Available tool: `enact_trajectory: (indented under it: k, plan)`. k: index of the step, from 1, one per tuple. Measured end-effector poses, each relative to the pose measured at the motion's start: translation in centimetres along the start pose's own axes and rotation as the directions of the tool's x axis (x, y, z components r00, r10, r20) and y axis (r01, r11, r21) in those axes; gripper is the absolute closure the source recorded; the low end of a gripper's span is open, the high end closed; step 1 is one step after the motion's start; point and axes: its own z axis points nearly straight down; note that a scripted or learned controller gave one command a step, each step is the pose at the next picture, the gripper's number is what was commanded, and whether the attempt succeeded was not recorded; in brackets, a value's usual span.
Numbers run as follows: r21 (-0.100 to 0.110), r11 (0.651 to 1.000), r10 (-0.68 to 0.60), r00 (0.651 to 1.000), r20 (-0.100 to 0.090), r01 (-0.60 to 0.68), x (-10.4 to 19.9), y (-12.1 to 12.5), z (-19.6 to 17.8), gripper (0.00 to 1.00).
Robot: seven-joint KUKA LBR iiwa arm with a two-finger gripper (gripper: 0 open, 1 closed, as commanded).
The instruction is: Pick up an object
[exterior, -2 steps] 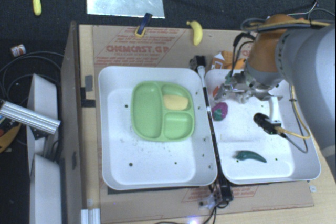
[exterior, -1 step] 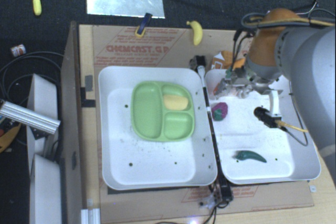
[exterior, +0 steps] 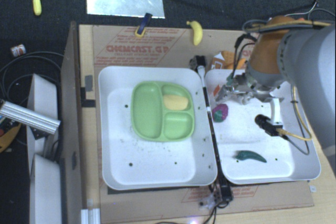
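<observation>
My gripper [exterior: 227, 93] hangs over the upper left part of the right bin [exterior: 299, 165], reaching in from the right. Just below and left of it lies a small purple and green object [exterior: 220, 112], close to the gripper but apart from it as far as I can see. A dark green pepper [exterior: 251, 156] lies nearer the front of the same bin. In the left bin [exterior: 118, 165] sits a green divided plate [exterior: 152, 113] with a yellow piece [exterior: 175, 102] in its upper right compartment.
An orange and white item [exterior: 224, 60] sits at the back edge of the right bin, partly behind the arm. A small banana [exterior: 196, 33] lies on the cardboard behind the bins. The ridge between the bins [exterior: 208, 118] runs just left of the purple object.
</observation>
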Motion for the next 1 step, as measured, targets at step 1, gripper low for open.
enact_trajectory:
  k: [1]
  plan:
    - [0.0,1.0,-0.005,1.0,-0.001,0.005,-0.04,3.55,-0.06,0.0]
